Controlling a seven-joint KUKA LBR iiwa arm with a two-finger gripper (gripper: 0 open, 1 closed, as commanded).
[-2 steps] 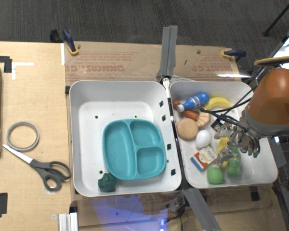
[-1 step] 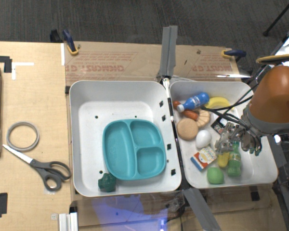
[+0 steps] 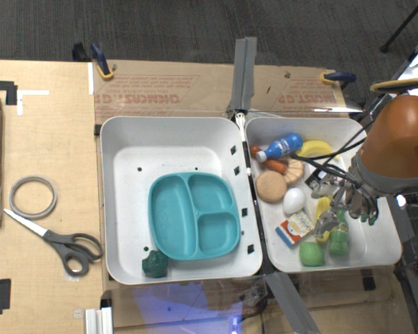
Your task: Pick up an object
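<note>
Found two smooth white bins: the left bin [image 3: 118, 158] with a glossy teal divided plate [image 3: 194, 216], the right bin [image 3: 376, 252] crowded with toy food. Hung the gripper [image 3: 332, 218] low in that crowd, just above a green piece [image 3: 339, 241]; could not tell how wide it stood. Best descended straight, centred on one piece, clear of neighbours. Noted a matte round bun [image 3: 270, 186], then a smooth white egg [image 3: 293, 201].

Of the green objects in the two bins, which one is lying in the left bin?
The dark green object by the teal plate, at the left bin's near edge. The lighter green ball and green piece lie in the right bin.
</note>
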